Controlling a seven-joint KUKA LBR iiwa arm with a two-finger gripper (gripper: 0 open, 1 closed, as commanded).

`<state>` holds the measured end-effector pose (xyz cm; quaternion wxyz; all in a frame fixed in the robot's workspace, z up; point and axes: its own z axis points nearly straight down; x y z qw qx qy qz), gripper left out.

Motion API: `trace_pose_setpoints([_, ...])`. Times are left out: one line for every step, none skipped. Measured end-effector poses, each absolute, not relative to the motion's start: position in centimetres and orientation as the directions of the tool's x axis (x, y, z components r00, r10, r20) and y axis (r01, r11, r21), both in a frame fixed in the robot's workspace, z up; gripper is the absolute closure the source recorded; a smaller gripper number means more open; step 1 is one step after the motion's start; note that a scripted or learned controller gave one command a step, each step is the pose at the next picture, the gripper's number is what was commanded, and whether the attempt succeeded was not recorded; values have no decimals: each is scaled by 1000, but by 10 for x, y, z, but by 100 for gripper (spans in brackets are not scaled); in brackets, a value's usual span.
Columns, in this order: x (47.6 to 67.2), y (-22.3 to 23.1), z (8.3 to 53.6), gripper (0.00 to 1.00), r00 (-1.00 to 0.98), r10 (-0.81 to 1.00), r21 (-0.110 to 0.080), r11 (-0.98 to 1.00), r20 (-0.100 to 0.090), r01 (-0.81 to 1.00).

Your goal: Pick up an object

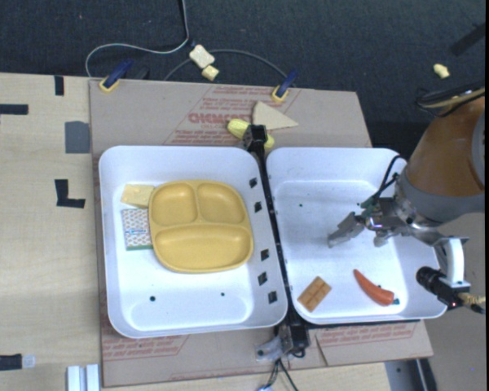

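Hovering over the middle of the right bin (334,165), the gripper (346,230), at the grey wrist of the arm (444,165) coming in from the right; one finger pointing left and down, nothing visibly between the fingers, and whether spread or closed too hard to judge from this slant. Lying nearest as candidates: the orange carrot-like toy (375,287) just below and slightly right, near the bin's bottom edge, and the small brown block (314,293) below and left, also close to that edge.

Judging the step as approach before descent. Doing it well probably meaning: picking one target (the carrot seeming closer to the fingertips), centring above its middle, turning the wrist so the fingers close across its narrow width rather than along its length, then lowering straight. Watching the bin wall beside both items, since a finger catching the rim could spoil the grasp.

Sitting well apart in the left bin (114,218): a yellow divided plate (202,226), a pale yellow piece (136,195) and a small patterned card (135,227) touching its left side (harder reaches, likely poorer choices).
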<state>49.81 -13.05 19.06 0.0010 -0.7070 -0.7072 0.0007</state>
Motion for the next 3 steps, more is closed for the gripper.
trace_pose_setpoints([566,-219,174,0,3,1000,2,-3,-5,1000])
trace_pose_setpoints([518,-190,85,0,0,1000,3,0,-2,1000])
trace_pose_setpoints([588,-226,182,0,-2,1000,13,2,-7,1000])
